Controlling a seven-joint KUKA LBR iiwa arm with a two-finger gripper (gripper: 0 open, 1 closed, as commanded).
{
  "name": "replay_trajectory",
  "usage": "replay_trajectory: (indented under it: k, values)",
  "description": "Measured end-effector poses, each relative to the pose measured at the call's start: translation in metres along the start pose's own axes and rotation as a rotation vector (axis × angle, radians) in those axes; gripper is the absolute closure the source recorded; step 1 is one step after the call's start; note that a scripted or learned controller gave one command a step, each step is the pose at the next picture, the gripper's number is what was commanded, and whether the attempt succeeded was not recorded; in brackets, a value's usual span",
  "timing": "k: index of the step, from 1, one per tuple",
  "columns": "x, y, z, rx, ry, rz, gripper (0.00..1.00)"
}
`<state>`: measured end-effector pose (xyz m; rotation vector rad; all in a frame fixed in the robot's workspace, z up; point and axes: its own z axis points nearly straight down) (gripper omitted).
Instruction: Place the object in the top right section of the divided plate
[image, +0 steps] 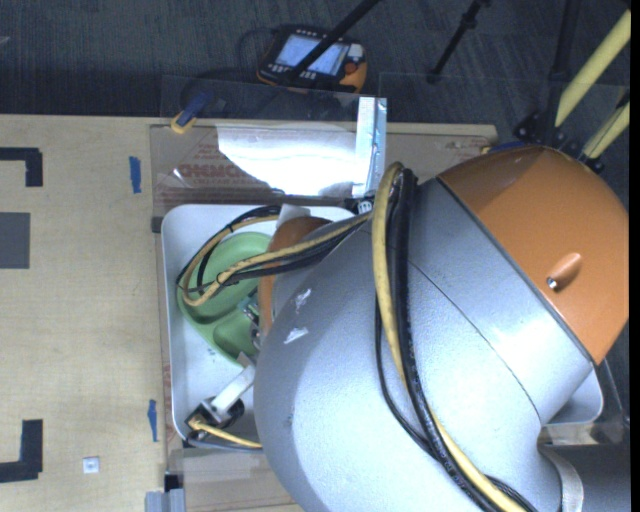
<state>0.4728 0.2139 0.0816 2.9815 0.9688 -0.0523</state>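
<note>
Dark carpet floor (100, 50) lies behind the pale wooden bench (70, 330).

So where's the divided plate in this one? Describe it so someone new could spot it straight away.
Start at the huge grey arm that covers the right and middle of the camera view. Just left of it lies a shallow white bin, and the divided plate sits inside that, partly hidden by the arm. It is the one light green thing there, crossed by black and yellow cables.

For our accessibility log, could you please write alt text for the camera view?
A large grey robot arm with an orange band fills most of the frame, covering much of a white bin. A green divided plate lies in the bin, partly hidden beneath the arm and its black and yellow cables.
</note>
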Motion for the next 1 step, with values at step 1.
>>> replay_trajectory:
  k: [1]
  values:
    - [0.0014,-0.0059,0.0015,0.010,0.001,0.434,0.00]
